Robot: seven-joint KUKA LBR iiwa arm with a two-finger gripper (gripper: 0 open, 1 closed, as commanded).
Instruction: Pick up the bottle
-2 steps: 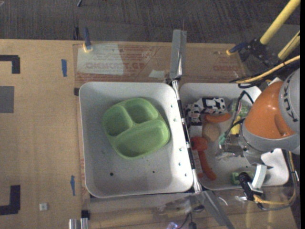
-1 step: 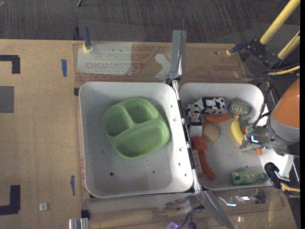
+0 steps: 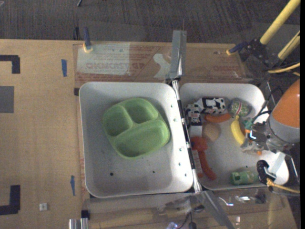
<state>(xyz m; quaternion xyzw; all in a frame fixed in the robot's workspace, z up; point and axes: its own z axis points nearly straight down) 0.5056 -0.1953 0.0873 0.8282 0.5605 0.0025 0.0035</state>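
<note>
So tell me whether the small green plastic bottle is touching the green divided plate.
Apart. The camera view shows the small green bottle in the right bin and the green divided plate in the left bin, with both rims between them.

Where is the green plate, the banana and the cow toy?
green plate (image 3: 137, 127): camera view, on the divider ridge at its middle, in the left bin.
banana (image 3: 237, 130): camera view, on the middle of its yellow body, right bin.
cow toy (image 3: 206, 107): camera view, on its black-and-white body, right bin.

Arm (image 3: 288, 113) cut off at right edge; jaws hidden underneath.
</note>
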